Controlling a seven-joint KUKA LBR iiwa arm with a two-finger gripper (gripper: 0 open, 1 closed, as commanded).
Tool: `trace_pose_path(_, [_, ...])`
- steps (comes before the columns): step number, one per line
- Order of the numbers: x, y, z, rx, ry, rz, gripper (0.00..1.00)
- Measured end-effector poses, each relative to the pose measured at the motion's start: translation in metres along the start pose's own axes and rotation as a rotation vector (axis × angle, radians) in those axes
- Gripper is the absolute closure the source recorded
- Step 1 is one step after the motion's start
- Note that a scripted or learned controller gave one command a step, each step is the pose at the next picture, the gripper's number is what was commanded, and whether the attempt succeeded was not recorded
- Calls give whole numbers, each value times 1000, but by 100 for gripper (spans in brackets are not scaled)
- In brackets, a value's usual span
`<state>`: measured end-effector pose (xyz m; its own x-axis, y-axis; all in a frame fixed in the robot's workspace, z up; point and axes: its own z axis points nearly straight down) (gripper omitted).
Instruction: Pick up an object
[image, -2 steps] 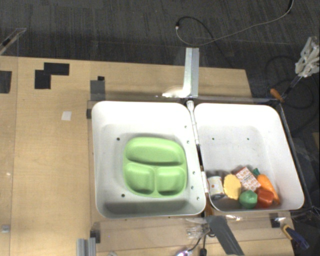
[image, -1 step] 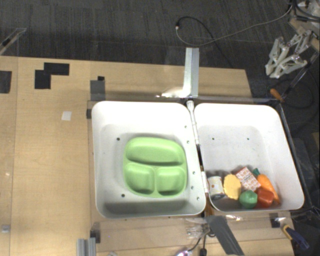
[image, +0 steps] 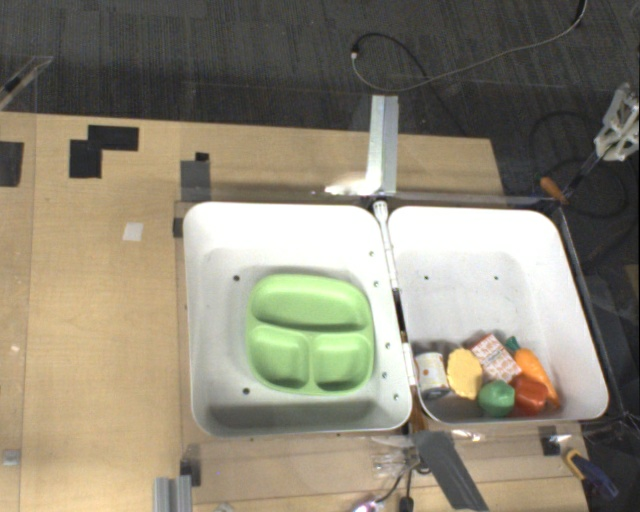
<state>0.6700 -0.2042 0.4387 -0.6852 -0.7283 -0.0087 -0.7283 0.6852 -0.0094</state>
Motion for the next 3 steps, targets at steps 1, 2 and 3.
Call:
trace_pose_path(1, [-24,23,1,-3,0,-277,100])
trace_pose_path(2, [-19,20,49,-3,0,-382,100])
trace_pose_path(3, [-1,1,0,-2,-1,-716,100])
